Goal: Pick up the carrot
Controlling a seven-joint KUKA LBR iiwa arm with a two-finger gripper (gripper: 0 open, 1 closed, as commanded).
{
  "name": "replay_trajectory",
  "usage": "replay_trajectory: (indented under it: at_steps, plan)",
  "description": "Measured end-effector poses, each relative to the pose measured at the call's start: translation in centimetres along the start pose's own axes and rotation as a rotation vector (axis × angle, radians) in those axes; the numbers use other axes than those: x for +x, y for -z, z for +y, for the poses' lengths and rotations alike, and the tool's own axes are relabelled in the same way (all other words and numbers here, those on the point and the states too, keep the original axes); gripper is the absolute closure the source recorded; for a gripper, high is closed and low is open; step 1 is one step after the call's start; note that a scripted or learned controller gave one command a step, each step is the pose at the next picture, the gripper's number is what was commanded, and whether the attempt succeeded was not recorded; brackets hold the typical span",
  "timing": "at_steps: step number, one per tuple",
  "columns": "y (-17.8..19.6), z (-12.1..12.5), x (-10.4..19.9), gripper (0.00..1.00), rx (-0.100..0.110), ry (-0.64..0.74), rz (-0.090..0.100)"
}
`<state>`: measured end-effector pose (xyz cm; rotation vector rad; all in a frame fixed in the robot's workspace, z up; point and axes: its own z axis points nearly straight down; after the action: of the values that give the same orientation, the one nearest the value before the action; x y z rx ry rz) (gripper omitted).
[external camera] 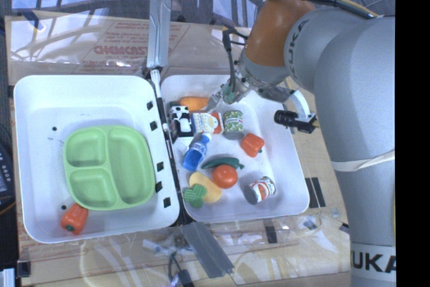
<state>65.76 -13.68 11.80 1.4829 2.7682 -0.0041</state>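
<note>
Smooth grey arm [349, 111] poises its gripper [230, 92] (state unclear) beside the tapered carrot [193, 103].

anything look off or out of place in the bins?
One stray: an orange toy vegetable lies alone in the left bin, beside the green tray, apart from the toys heaped in the right bin. Nothing looks spilled or damaged.

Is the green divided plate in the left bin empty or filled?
Empty. The green plate shows three bare compartments. An orange toy lies beside it on the left bin floor.
</note>
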Motion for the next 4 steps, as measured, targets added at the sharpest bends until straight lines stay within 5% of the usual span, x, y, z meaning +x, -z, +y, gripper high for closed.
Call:
replay_trajectory:
  at_steps: [1,2,3,4]
  plan:
    - [0.0,0.0,0.0,0.00,0.000,0.000,0.000]
    - [-0.9,1.5,1.4,0.00,-0.003,0.246,-0.030]
    - [-0.2,1.8,1.8,1.00,-0.006,0.251,-0.024]
    - [7.5,-3.4,-2.5,1.00,-0.002,0.456,0.000]
